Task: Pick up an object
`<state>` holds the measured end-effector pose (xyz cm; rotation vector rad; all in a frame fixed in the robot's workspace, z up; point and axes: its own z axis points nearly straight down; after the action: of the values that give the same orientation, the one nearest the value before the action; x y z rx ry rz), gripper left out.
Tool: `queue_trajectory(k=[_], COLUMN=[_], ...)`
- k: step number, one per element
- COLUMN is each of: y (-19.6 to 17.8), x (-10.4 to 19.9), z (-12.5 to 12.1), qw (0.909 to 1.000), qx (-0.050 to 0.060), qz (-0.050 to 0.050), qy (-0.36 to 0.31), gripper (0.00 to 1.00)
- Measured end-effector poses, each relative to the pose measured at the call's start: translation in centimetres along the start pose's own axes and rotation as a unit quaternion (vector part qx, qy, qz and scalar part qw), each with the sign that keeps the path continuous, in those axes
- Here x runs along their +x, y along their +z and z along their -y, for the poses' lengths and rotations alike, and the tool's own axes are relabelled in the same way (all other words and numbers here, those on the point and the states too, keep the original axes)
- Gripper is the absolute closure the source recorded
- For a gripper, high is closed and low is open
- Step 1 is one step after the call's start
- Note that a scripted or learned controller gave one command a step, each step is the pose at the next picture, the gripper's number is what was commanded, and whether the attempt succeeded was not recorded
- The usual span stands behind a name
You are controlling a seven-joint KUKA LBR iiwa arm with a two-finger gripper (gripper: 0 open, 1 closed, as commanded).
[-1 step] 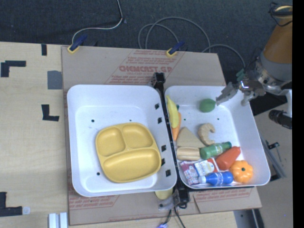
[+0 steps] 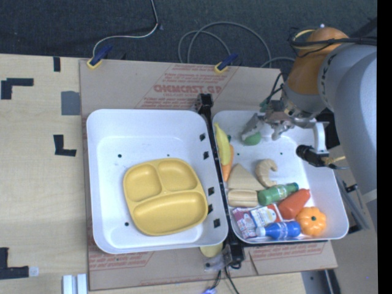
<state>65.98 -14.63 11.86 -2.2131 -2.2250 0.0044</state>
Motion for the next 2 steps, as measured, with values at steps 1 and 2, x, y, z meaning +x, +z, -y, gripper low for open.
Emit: queue_trajectory(k=[1,2], y=[3.4,2.1], x=[-0.6,-0.7], z=[7.4,7.0], qw=[1.0,1.0], qx=[-0.004,-0.007], qz=[0.001,0.003], qy=[0.003,0.002], gripper=[0.0,1.0])
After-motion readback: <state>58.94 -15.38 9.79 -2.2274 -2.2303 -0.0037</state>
